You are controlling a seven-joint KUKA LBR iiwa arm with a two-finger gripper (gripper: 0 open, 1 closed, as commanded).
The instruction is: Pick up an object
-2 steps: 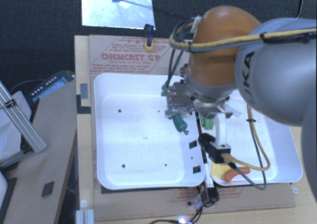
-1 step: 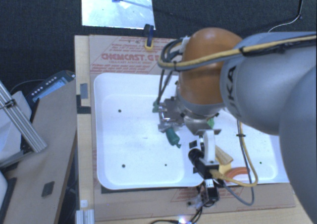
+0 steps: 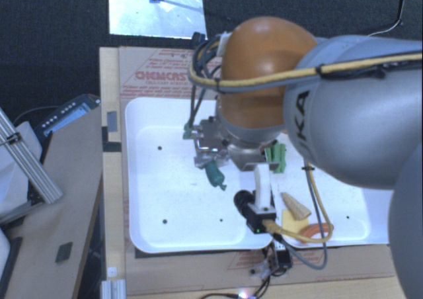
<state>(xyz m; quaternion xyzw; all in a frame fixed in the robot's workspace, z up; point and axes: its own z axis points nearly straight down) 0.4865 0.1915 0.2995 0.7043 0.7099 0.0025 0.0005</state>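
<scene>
The grey arm with the orange band point(image 3: 268, 53) hangs low over the shallow white plastic bin point(image 3: 152, 185) on the table. Its jaws point(image 3: 210, 159) are masked by the wrist; their spread cannot be told. A small teal object point(image 3: 215, 175) lies just beneath them, a green block point(image 3: 277, 157) and tan wedge point(image 3: 295, 205) nearby.

The arm point(image 3: 357, 112) is smooth grey with a rounded orange band point(image 3: 264, 59), a yellow cable point(image 3: 317, 71) and black lettering.
</scene>
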